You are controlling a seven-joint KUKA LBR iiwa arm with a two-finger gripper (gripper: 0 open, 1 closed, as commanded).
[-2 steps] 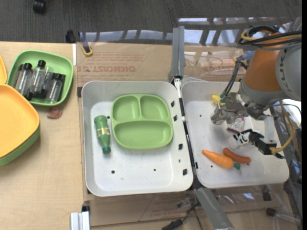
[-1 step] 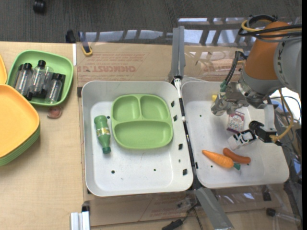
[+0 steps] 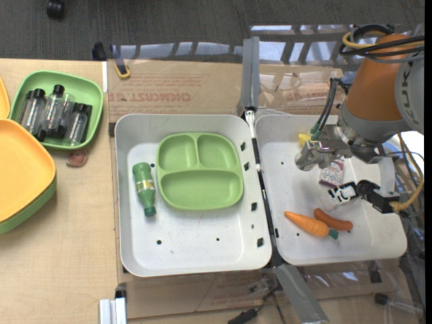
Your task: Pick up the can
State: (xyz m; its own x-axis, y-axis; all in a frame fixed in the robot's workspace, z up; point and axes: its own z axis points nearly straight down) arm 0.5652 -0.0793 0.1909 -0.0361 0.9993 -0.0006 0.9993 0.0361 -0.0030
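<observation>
Can: the can (image 3: 333, 173) was a small pale cylinder with a printed label, directly under the gripper (image 3: 322, 159) in the right bin (image 3: 290, 248), partly covered by the wrist.
Handling (judgement): it was probably light thin metal, stiff but easy to dent, with a smooth and somewhat slippery wall; a firm, not hard, squeeze would suit it.
Where to hold (judgement): across the round body near its middle, one finger on each side, not on the rims.
Jaws: I could not tell if they were wide or narrow, or if they held the can, because the arm covered them.
Can relative to jaws: just below them, touching or nearly touching; I could not tell which.
Neighbours: a carrot (image 3: 306, 223) and a red sausage-like piece (image 3: 333, 220) lay below the jaws, apart from the can.
Risk (judgement): the can might roll or slip away.
</observation>
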